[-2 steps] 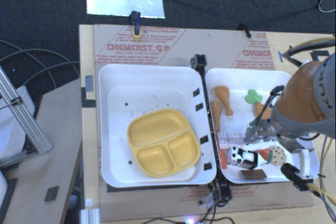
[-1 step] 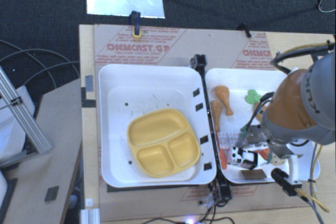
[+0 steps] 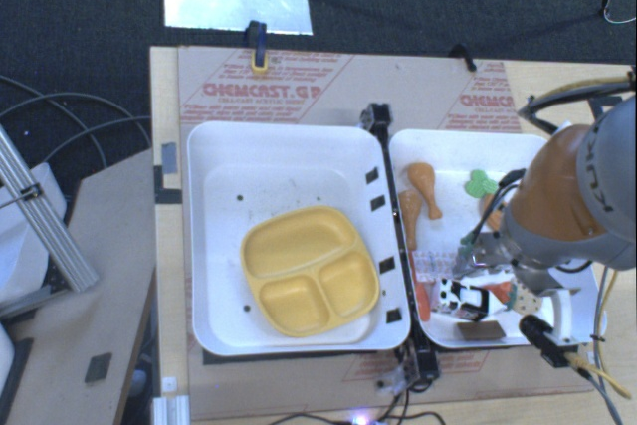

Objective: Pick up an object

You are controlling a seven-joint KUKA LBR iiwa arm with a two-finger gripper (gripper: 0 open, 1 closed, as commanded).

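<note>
The left bin (image 3: pixel 214 214) holds a yellow tray (image 3: pixel 309 269) with three compartments. In the right bin (image 3: pixel 448 146) lie two drumsticks (image 3: pixel 424 186), a green toy (image 3: pixel 482 182) and some small things near the front wall. The arm (image 3: pixel 557 199) is low over this bin, and the gripper (image 3: pixel 476 289) is among those front things. Whether the claw is apart or together, I cannot tell. No thing looks lifted, so the pick seems not yet done. Brown cardboard (image 3: pixel 299 85) lies under the bins, and beyond it is dark carpet (image 3: pixel 80 5).

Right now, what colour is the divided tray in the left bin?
Pale yellow. The tray with three compartments shows best in the camera view.
</note>
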